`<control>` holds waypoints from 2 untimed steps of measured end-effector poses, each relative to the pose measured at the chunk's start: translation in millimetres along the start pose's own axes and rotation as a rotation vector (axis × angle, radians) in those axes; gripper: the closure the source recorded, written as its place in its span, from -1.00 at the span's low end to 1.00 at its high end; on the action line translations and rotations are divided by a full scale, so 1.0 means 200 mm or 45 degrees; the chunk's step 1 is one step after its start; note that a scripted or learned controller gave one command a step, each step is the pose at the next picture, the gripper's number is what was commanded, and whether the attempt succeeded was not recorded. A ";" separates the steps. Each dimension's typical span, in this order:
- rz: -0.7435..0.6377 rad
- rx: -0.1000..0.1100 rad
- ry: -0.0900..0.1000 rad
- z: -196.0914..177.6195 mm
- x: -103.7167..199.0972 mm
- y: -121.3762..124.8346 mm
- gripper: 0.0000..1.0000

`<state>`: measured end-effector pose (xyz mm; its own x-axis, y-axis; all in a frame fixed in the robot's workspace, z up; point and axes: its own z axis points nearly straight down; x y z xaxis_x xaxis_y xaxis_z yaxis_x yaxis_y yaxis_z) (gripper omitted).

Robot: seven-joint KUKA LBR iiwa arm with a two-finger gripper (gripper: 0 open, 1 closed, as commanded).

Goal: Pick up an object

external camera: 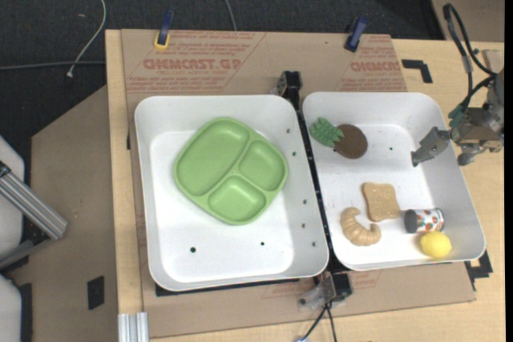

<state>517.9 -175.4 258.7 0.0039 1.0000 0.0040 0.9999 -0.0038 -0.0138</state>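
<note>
1. Furthest left on the bench sits the left bin [152,196], a shallow white tray with rounded corners. A green divided plate [231,170] lies in it, turned at an angle, with one long compartment and two smaller ones. It rests a little above the middle of the bin floor.
2. Two blue clamps [164,28] grip the far edge of the cardboard sheet [264,60] under the bins, one above each bin.
3. The right bin [385,112] sits just beside the left one, their rims nearly touching along the centre.
4. Near its far left corner there is a small green leafy toy [324,130], touching a round brown piece [351,141] on its right.
5. Lower down, toward the near side, a croissant [360,226] lies curled, just beside a slice of toast [380,200] that sits a little further back.
6. Right of the toast a small can [424,219] lies on its side, and a yellow lemon [435,245] rests just in front of it, by the near right corner.
7. The gripper [447,146] hangs over the right rim of the right bin. Its two fingers stand spread apart with nothing between them, one pointing in over the bin floor. It is well apart from every object in the bin.
</note>
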 end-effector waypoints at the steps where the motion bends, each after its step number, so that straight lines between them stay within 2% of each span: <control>1: -0.005 -0.016 -0.004 -0.03 0.00 0.01 -1.00; 2: -0.004 -0.010 -0.002 0.19 -0.01 -0.01 -1.00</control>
<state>514.9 -177.2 221.5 0.0004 1.0000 0.0028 1.0000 -0.0004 -0.0057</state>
